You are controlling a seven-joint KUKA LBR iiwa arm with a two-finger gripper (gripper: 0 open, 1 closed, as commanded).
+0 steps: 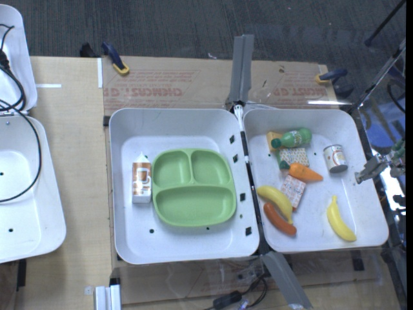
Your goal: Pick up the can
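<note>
The can (334,158) is small and silver with a printed label. It lies in the right bin (361,134), near that bin's right wall and apart from the other items. A grey metal part that looks like my gripper (370,171) pokes in over the bin's right rim. It sits just right of the can and slightly nearer the front, not touching it. Nothing shows between it and the can.
The right bin also holds a green bottle (293,138), a carrot (304,172), two bananas (276,199) (340,221), a red sausage-like piece (279,219) and small packets (293,190). In the left bin (122,225) lie a green divided plate (193,187) and a carton (141,179).
</note>
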